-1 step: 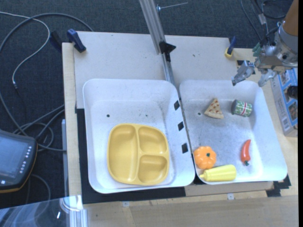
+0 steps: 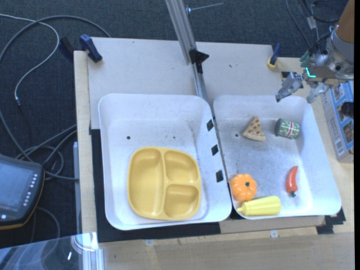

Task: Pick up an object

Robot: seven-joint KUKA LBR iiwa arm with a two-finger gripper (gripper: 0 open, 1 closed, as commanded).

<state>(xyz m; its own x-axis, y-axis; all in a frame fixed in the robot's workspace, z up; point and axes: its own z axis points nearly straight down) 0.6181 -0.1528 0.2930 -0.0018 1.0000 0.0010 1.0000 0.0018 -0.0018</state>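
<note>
Camera view, we are seeing the gripper (image 2: 298, 90) hovering with fingers spread, holding nothing, over the right bin's (image 2: 315, 151) far rim, pizza slice (image 2: 254, 130), green can (image 2: 287, 129), red pepper (image 2: 292, 180), orange pumpkin (image 2: 243, 187) and yellow corn (image 2: 261, 206) lying inside, yellow divided tray (image 2: 165, 182) sitting in the left bin (image 2: 146, 114).

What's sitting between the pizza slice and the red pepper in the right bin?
Nothing lies directly on that line: the camera view shows bare bin floor between the pizza slice and the red pepper. The green can sits off to the side, right of the slice.
</note>
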